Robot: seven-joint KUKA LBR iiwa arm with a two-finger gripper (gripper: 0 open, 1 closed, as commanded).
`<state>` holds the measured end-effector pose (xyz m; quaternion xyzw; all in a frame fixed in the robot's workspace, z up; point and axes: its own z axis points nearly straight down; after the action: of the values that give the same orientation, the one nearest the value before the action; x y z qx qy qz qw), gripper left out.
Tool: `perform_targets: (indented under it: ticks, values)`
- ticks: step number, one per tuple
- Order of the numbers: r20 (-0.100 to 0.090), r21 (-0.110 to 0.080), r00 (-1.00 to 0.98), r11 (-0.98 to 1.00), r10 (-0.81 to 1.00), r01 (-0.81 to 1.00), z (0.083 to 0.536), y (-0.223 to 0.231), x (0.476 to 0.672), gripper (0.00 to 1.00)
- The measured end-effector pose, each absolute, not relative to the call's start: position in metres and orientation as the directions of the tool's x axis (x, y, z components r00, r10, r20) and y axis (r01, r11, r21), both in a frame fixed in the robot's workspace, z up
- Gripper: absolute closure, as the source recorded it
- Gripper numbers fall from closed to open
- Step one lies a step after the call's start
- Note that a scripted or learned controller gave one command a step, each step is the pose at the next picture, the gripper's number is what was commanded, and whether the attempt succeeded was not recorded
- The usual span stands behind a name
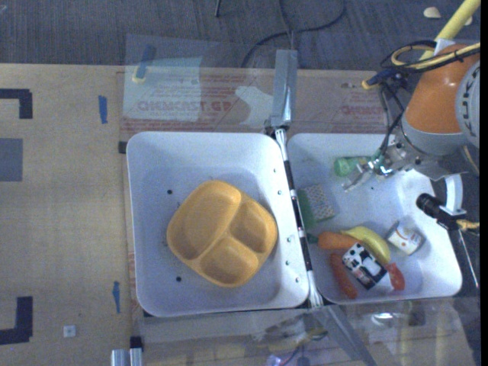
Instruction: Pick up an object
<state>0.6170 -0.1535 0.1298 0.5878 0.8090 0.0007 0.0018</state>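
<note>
Over right bin [450, 280], claw [358, 175] (splayed, grasping nothing) beside green object [347, 164]

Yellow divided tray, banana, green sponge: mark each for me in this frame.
Yellow divided tray [222, 233]: camera view, centre ridge between its compartments.
Banana [370, 241]: camera view, middle of its curved body.
Green sponge [317, 203]: camera view, centre of its top face.

Green object [347, 165] lying in right bin's [450, 280] far-left corner

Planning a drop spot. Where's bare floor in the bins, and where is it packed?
Left bin: free strip around the yellow tray, widest along the far wall. Right bin: bare middle by the sponge; near side crowded with banana and carrot.
</note>
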Motion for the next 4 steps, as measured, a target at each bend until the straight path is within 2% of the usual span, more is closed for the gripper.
perform_targets:
  ticks: [1,2,3,4]
  values:
    - [-0.003,0.004,-0.295,0.295,0.956,0.956,0.129,-0.175,0.669,0.0]
    - [0.006,0.014,-0.016,0.016,1.0,1.0,0.103,-0.191,0.676,0.0]
    - [-0.006,0.019,-0.128,0.128,0.992,0.992,0.104,-0.191,0.676,0.0]
    - [-0.005,0.018,-0.117,0.118,0.993,0.993,0.095,-0.17,0.672,0.0]
